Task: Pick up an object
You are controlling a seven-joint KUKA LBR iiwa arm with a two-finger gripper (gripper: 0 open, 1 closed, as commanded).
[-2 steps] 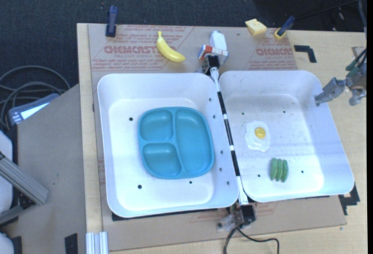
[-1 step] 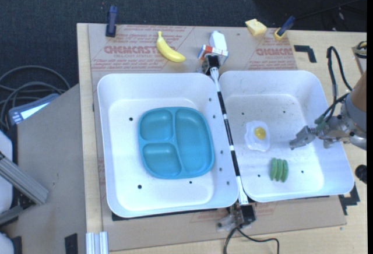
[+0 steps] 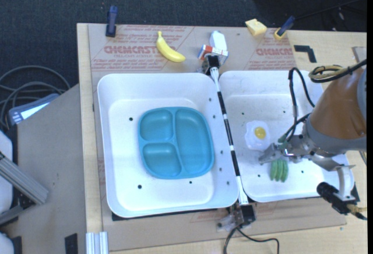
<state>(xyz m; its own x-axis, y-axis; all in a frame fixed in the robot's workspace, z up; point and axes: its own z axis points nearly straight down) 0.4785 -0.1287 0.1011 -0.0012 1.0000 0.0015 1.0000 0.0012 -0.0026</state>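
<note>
In the right bin (image 3: 262, 91) a green pea-pod toy (image 3: 279, 171) lies near the front, and a fried-egg toy (image 3: 256, 133), white with a yellow yolk, lies a little behind and to its left. My gripper (image 3: 274, 155) is low in this bin, right at the pod's upper end and just right of the egg. The frame does not settle whether it touches the pod. The grey and orange arm (image 3: 341, 122) reaches in from the right. A blue divided plate (image 3: 175, 142) rests in the middle of the left bin (image 3: 113, 130).
On the board behind the bins lie a banana (image 3: 169, 49), a small white and red item (image 3: 214, 49) and a yellow block (image 3: 255, 27). A black cable (image 3: 294, 92) loops over the right bin's back. The divider between the bins (image 3: 224, 124) runs front to back.
</note>
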